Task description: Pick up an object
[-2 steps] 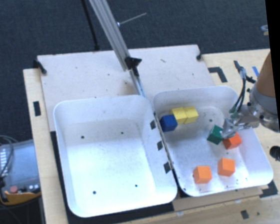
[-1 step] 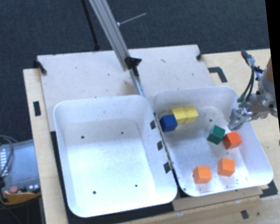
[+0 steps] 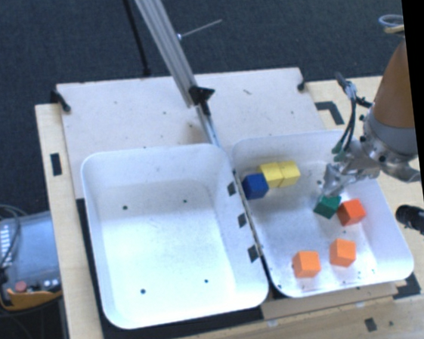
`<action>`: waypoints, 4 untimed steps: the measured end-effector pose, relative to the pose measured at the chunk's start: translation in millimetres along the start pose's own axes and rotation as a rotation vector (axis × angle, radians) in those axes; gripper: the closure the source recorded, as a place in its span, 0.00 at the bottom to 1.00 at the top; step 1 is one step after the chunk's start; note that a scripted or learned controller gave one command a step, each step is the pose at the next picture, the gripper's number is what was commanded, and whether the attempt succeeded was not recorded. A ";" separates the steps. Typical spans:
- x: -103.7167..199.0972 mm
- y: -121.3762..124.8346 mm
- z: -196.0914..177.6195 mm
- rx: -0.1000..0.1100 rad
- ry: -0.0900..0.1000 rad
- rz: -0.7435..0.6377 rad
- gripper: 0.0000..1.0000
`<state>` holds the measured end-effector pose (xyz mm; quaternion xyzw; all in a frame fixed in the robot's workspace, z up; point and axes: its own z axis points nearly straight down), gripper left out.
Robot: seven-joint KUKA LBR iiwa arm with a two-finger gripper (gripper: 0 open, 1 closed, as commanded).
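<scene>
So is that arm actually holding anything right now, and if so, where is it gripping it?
It cannot be told. The end effector sits just above the green block, next to an orange block, but a hold on it isn't visible.

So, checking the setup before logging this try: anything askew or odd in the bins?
Nothing spilled or damaged. The green block sits tilted right under the pincer, touching an orange block. The other blocks lie loose inside the right bin.
</scene>
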<state>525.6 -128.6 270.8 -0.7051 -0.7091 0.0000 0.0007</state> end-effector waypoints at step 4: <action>184.7 86.4 21.9 -0.002 -0.001 0.000 1.00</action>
